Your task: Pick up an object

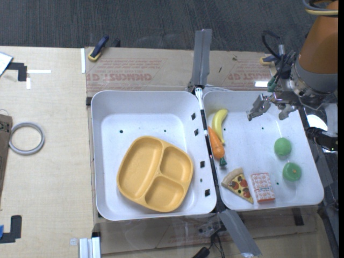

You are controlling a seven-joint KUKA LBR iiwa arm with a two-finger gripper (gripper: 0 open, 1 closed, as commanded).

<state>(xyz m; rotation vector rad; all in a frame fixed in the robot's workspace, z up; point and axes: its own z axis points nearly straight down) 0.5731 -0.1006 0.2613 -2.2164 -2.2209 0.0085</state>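
Bench: pale wood top (43, 90) on the left side, brown cardboard (145, 69) under the far edge of the two bins, dark floor beyond.
Landmark: the grey divider strip (202, 63) where the two bins meet.
Left bin (102, 144): left of the divider; a yellow three-part plate (155, 173) lies in its near half, with bare white floor along the far side.
Right bin (309, 190): right of the divider.
Banana (218, 122): just right of the divider, lying along it.
Carrot (216, 144): just right of the divider, its far end touching the banana.
Pizza slice (238, 185): near corner beside the divider, with a small red-and-white box (262, 187) just beside it.
Green balls: one (282, 147) and another (292, 171), well right of the divider by the outer wall.
Claw (274, 106): over the far right part of the right bin, fingers spread apart, nothing between them.
Open room: bare white floor in the middle of the right bin.
Off the bins: a roll of tape (26, 138) far left of the divider.
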